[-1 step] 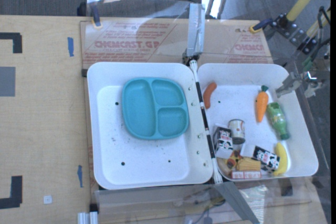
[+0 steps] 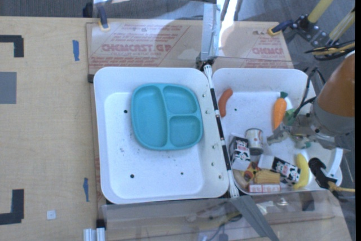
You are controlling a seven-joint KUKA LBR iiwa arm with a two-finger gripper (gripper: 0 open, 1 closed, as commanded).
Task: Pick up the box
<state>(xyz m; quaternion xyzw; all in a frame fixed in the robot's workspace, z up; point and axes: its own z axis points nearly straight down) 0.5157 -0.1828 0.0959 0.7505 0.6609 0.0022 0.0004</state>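
A small box (image 2: 241, 151) with a black-and-white cow pattern lies in the right bin (image 2: 256, 76), near its left wall at the front. A second box (image 2: 285, 170) with the same pattern lies further right, beside a banana (image 2: 304, 171). My gripper (image 2: 295, 134) hangs over the right side of this bin, just below the carrot (image 2: 278, 112) and above the second box. I see nothing held in it.
A metal can (image 2: 254, 137) stands between the first box and the gripper. A red sausage (image 2: 225, 101) lies at the bin's back left, and a yellow-orange toy (image 2: 265, 176) at the front. The left bin (image 2: 107, 138) holds a teal divided plate (image 2: 167, 116).
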